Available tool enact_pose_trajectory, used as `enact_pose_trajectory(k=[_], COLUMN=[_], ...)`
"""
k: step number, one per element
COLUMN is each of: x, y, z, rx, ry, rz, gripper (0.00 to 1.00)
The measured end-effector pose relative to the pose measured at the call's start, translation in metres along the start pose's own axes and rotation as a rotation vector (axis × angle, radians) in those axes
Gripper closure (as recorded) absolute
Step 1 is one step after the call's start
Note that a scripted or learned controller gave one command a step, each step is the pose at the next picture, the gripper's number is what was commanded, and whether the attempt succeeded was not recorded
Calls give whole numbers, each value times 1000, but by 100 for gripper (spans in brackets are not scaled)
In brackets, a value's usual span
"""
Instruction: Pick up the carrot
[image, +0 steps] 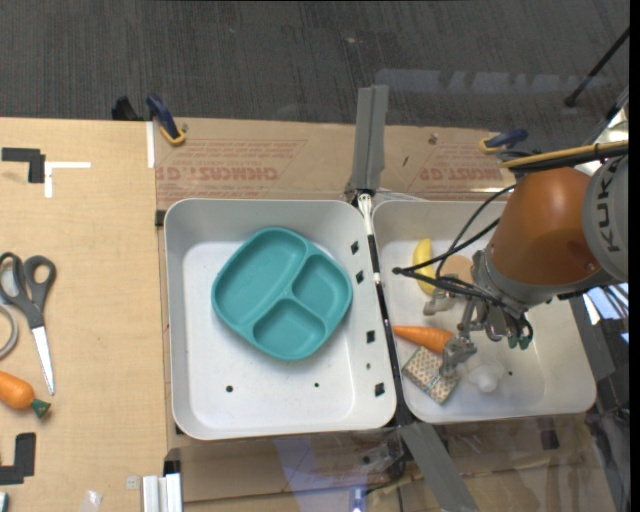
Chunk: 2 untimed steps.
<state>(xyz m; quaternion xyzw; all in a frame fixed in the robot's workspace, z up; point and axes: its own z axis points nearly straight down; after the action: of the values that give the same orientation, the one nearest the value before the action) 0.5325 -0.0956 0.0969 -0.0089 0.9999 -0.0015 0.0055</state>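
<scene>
An orange carrot (421, 337) lies in the right bin (560, 395), near its left wall, pointing left. My gripper (462, 345) hangs just right of the carrot's thick end, low over the bin floor, above a patterned square pad (427, 375). Nothing orange shows in its grasp. The arm with its orange band (540, 230) covers the bin's right part.
A banana (425, 262) and a peach-coloured object (456, 270) lie behind the carrot. A small white item (487, 379) rests right of the pad. The left bin (190, 330) holds a teal divided plate (283, 292). Scissors (32, 305) and a second carrot (15, 390) lie on the bench at left.
</scene>
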Motion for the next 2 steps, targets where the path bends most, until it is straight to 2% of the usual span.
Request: enact_pose_trajectory(k=[1, 2], x=[-14, -13], y=[1, 5], z=[1, 0], rx=[-2, -4], ry=[5, -1], rz=[-14, -260], gripper=[0, 0])
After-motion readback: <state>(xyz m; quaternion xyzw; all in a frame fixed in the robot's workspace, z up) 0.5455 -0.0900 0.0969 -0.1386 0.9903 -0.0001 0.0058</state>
